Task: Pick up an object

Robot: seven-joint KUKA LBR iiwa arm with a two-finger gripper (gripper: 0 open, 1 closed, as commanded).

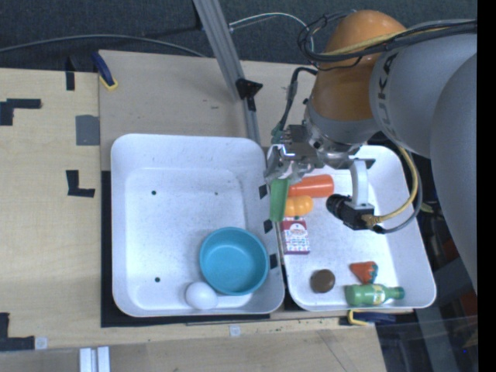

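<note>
Camera view from above: a slim green object (278, 200), long and flat-sided, hangs upright beneath the gripper (280, 170), its top end between the fingers and its lower end over the ridge where the two bins meet. The gripper's fingers are closed narrowly on that top end.

The grey arm (422, 91) comes in from the right edge of the bench, its orange band (353, 60) bulging above the wrist, and the wrist points down over the left rim of the right bin (418, 273). Cables loop around the wrist and down to a black fitting beside it.

Left bin (139, 208): a blue bowl (233, 260) sits open side up near the front right corner, and a white ball (201, 294) lies against the front wall, touching the bowl's rim.

Right bin: an orange carrot-like piece (312, 184) and a smaller yellow-orange piece (299, 205) lie near the left wall, just beside the green object. A red and white carton (295, 235) lies below them. Toward the front wall are a brown round object (322, 280), a small red piece (363, 270), and a green bottle (373, 294) lying on its side.
</note>
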